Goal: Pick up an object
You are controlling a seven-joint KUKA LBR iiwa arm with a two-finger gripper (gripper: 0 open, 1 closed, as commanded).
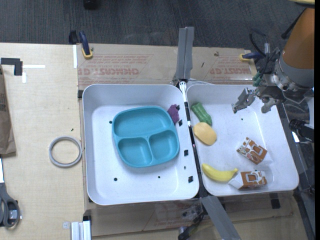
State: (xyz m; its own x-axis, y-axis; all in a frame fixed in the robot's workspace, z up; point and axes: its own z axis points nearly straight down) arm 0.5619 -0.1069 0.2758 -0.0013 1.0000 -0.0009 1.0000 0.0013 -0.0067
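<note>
The gripper (254, 103) hangs empty with fingers spread over the right bin (227, 91), poised to pick; banana (219, 173), cartons and green toy (202, 113) lie in that bin.

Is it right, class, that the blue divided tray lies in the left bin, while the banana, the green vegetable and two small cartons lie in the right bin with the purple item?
Not quite. The camera view shows the purple item in the left bin, beside the blue divided tray. The banana, green vegetable and two small cartons lie in the right bin.
</note>
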